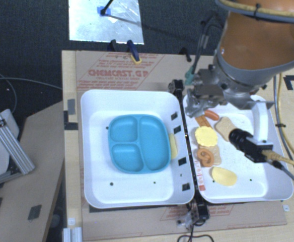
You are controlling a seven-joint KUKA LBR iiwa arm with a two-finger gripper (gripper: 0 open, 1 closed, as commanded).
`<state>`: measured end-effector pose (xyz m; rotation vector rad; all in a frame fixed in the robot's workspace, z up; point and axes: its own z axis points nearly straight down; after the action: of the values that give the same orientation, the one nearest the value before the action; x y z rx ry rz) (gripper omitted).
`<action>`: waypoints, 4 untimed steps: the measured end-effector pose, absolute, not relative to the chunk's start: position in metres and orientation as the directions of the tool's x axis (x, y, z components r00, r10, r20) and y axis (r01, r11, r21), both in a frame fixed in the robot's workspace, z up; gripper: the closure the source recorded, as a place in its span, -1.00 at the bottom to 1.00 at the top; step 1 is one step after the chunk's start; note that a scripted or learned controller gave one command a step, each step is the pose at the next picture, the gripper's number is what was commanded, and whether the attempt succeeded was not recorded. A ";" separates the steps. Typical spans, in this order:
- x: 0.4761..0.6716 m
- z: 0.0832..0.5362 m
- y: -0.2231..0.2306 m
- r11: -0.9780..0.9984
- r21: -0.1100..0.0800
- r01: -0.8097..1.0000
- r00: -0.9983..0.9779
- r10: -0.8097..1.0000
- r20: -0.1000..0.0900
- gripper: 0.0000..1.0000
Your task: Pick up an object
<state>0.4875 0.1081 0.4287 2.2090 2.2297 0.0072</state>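
Orange arm band (265, 29) topmost; end effector (200, 102) above sausage (211, 115), lying left-right.

"CHEMCAST GP" in red, cardboard sheet (118, 67)

You have a small cluster of toy food pieces lying in the right bin (268, 185), all toward its left wall. Nearest the far end of that wall is an orange sausage-shaped piece (211, 116), lying flat and slanted. Just in front of it sits a pale yellow round piece (205, 135), and beside that, farther from the wall, a tan bread-like slice (224, 127). Closer to you lies a brown pretzel-like ring (206, 156). Closest of all lies a yellow oval chip (223, 176), apart from the rest.
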 end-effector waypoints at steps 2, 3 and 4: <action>0.489 0.450 0.108 0.020 0.010 1.000 -0.021 1.000 0.002 1.00; 0.486 0.402 0.152 0.007 -0.003 1.000 -0.007 1.000 0.000 1.00; 0.487 0.496 0.115 -0.002 0.013 1.000 0.002 1.000 0.003 1.00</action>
<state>0.4872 0.1146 0.4956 2.2186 2.2147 0.0175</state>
